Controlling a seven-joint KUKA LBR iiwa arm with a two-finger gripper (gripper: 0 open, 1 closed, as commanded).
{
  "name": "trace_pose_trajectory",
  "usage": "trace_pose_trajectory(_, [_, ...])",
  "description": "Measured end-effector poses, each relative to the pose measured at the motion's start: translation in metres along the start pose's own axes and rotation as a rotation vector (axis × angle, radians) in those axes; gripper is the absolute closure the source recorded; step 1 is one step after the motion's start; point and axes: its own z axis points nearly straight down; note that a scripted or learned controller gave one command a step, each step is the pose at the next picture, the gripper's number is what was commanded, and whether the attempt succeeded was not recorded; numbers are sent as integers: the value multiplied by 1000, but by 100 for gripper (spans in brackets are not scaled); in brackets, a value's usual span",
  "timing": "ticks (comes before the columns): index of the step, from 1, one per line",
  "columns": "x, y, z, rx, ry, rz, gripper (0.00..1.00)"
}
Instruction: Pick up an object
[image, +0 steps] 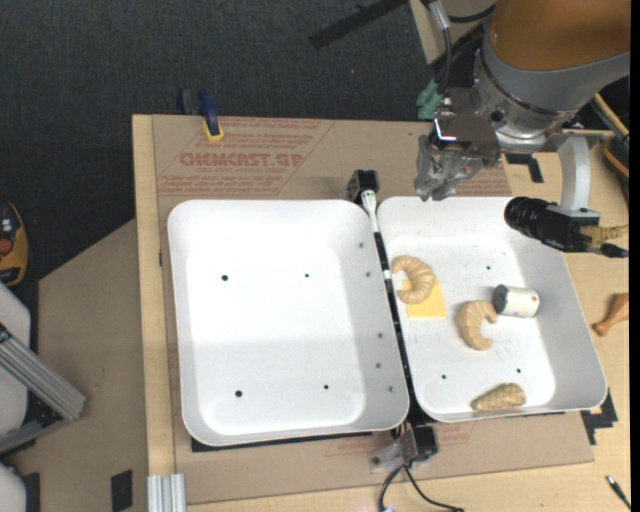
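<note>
The gripper (440, 185) hangs above the right bin's (560, 320) far rim; whether it is apart I cannot tell. Best to centre over the nearest croissant (412, 272) before descending.

the light over my bench is bright and even, falling from above. the left bin (270, 320) shows a brighter band across its near half and a greyer tone toward its far edge. the right bin (560, 340) is lit flat, and the pieces in it cast only short, soft shadows. no harsh glare on the white plastic. the dark floor past the bench's far edge stays dim. my arm's orange band (560, 30) at the top is slightly soft; the bins look sharp.
</note>
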Motion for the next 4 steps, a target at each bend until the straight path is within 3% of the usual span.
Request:
trace_pose_trajectory(1, [47, -29, 87, -3, 0, -2, 100])
trace_pose_trajectory(2, [98, -47, -28, -30, 5, -3, 100])
trace_pose_trajectory(3, [156, -78, 46, -5, -2, -4, 100])
trace_pose_trajectory(4, [166, -78, -98, -33, 9, 0, 100])
